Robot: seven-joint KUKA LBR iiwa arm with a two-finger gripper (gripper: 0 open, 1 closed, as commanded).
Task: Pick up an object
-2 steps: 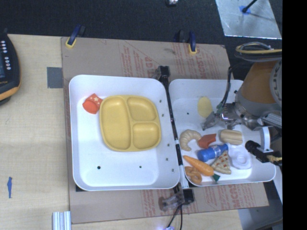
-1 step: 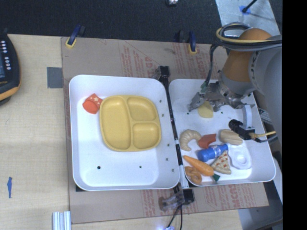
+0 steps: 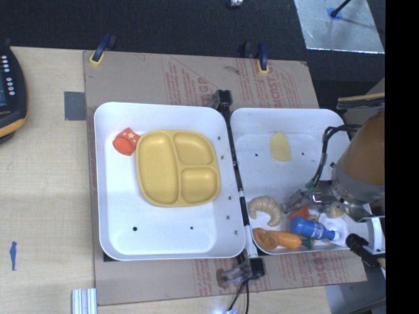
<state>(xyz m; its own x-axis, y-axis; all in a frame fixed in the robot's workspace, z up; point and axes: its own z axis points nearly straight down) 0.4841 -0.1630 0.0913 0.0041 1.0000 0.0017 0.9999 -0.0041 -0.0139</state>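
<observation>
My gripper [image 3: 313, 198] reaches down into the right bin [image 3: 288, 120] from the right, its tip low over the cluster at the bin's near side. Just left of it lies a pale croissant [image 3: 264, 208]. Below it a blue bottle [image 3: 313, 229] lies on its side, with an orange carrot-like piece [image 3: 283, 240] on a tan dish at the bin's front edge. A small red-orange item [image 3: 299, 212] peeks out beside the gripper tip. A flat yellow piece [image 3: 280, 146] rests farther back in the same bin.
The left bin [image 3: 114, 234] holds a yellow divided plate [image 3: 177, 167] and a red strawberry-like toy [image 3: 124, 142] at its far left. A black hinge strip runs between the bins. A dark handheld device [image 3: 10, 90] lies at the bench's left edge.
</observation>
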